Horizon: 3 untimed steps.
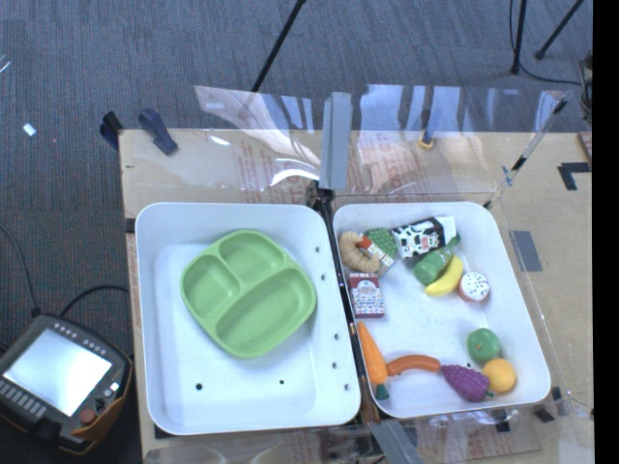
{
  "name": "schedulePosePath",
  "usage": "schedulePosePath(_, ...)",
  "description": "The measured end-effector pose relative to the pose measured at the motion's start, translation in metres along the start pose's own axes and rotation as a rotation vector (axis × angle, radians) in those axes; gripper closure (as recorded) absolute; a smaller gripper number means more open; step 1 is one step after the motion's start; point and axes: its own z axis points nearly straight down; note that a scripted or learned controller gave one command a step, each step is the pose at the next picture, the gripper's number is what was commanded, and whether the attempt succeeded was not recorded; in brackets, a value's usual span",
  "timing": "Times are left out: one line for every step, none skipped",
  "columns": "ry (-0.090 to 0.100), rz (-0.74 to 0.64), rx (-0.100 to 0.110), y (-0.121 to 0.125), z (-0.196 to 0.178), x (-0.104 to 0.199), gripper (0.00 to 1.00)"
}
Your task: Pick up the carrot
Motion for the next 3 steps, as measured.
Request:
schedulePosePath(-0.002, 0.022, 0.003, 0.010, -0.014, -0.035, 1.00)
schedulePosePath(-0.002, 0.008, 0.018, 0.002, -0.021, -0.032, 1.00)
schedulePosePath(-0.001, 0.002, 0.033, -0.001, -0.030, -0.030, 1.00)
